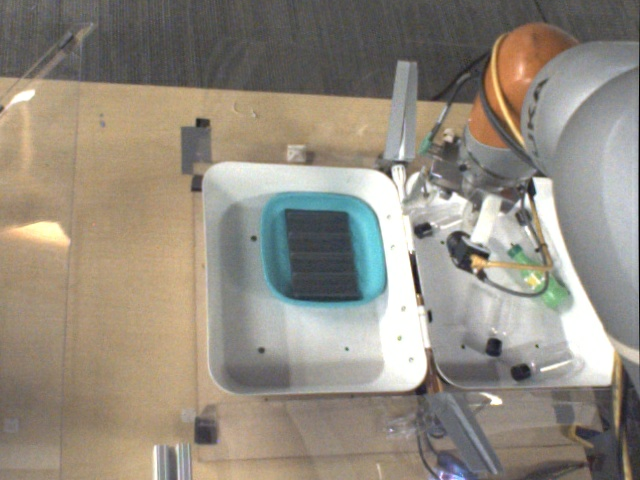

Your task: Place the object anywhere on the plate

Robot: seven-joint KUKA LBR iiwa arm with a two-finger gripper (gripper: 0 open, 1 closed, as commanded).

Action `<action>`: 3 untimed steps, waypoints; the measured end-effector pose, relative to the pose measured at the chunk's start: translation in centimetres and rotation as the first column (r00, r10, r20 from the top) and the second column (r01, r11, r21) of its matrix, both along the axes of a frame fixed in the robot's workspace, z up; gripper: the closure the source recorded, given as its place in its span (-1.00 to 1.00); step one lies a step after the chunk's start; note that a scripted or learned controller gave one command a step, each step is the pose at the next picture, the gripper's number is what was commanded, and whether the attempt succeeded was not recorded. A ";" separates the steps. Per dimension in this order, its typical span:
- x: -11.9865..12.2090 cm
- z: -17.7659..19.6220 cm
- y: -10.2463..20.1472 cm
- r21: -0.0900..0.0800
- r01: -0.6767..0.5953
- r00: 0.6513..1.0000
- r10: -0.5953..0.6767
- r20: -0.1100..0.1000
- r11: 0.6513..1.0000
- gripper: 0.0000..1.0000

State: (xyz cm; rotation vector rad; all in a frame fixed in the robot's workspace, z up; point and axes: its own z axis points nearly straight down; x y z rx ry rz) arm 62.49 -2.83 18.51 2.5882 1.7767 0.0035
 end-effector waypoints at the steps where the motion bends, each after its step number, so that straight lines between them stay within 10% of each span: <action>1: 2.4 17.4 1.2 0.001 0.275 0.961 -0.275 0.001 0.961 -1.00; 3: -3.1 23.9 -14.8 0.000 0.564 0.826 -0.564 0.000 0.826 -1.00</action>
